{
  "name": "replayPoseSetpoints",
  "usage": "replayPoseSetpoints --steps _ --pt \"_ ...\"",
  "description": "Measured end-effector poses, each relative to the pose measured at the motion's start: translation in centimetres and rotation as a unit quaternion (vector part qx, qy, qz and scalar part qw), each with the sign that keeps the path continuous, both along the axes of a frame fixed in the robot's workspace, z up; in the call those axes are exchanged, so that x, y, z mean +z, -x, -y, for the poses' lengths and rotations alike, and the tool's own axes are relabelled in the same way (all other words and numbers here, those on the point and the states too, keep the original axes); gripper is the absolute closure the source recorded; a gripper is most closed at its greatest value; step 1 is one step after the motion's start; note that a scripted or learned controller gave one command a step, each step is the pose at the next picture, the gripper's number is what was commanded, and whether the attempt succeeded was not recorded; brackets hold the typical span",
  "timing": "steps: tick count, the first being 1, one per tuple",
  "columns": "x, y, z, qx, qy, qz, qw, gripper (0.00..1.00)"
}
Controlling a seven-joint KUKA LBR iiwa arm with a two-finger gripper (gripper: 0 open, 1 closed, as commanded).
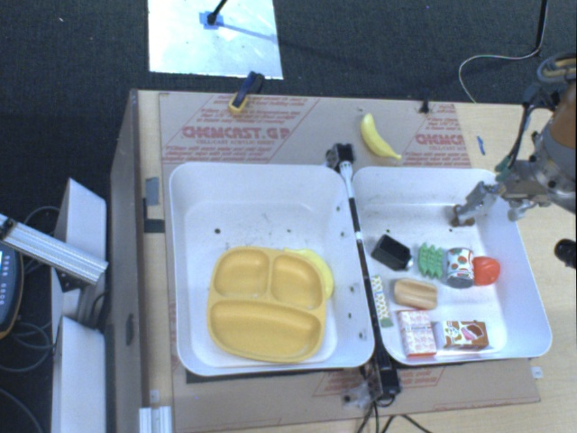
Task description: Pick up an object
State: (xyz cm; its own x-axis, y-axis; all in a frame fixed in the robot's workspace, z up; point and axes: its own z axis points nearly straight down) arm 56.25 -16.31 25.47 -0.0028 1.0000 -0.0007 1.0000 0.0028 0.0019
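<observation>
Count: 2 white bins, left bin (194, 197) and right bin (532, 314), side by side.

Left bin: 1 yellow divided tray (267, 303) with 3 compartments, plus 1 yellow item (322, 269) poking out from behind its right edge, can't tell what it is.

Right bin, 7 items:
- 1 black block (391, 252)
- 1 green ridged piece (431, 260)
- 1 small can (460, 267)
- 1 red tomato-like ball (486, 270)
- 1 tan bun-shaped piece (416, 293)
- 2 small printed cartons: pale one (416, 334), darker one (466, 335)

Outside the bins: 1 banana (379, 139) and 1 yellow-tipped clamp (244, 94) on the board.
</observation>
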Motion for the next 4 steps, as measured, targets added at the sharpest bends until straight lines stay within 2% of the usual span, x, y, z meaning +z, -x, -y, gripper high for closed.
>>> replayPoseSetpoints --steps 1,2,3,4 --pt "-14.4 -0.7 -2.9 0.0 0.0006 0.002 1.0 0.0" --pt "-17.0 -4.9 -6.8 0.001 -0.0006 0.0 1.0 0.0" --pt "-17.0 0.1 -2.3 -0.001 0.0005 -0.001 1.0 0.0" --pt "-13.8 -2.1 2.7 -0.001 0.0008 0.001 1.0 0.0"
